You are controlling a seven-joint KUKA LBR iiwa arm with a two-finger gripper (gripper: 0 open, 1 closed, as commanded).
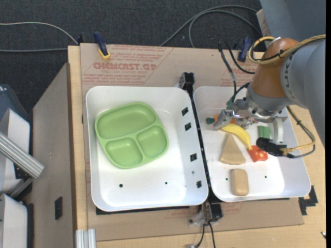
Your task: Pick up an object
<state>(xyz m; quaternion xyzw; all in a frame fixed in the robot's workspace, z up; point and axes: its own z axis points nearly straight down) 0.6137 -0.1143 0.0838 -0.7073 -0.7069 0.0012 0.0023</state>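
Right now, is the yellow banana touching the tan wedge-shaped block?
Touching, it looks like. In the camera view the yellow banana curves down in the right white bin, and its lower end overlaps the tip of the tan wedge-shaped block, with no white gap between.

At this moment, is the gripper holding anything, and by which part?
Cannot be told: the gripper sits low in the right bin by the banana, but no object shows between its fingers.

The cardboard-covered surface (134, 61) carries two white bins side by side, left bin (98, 138) and right bin (289, 182).
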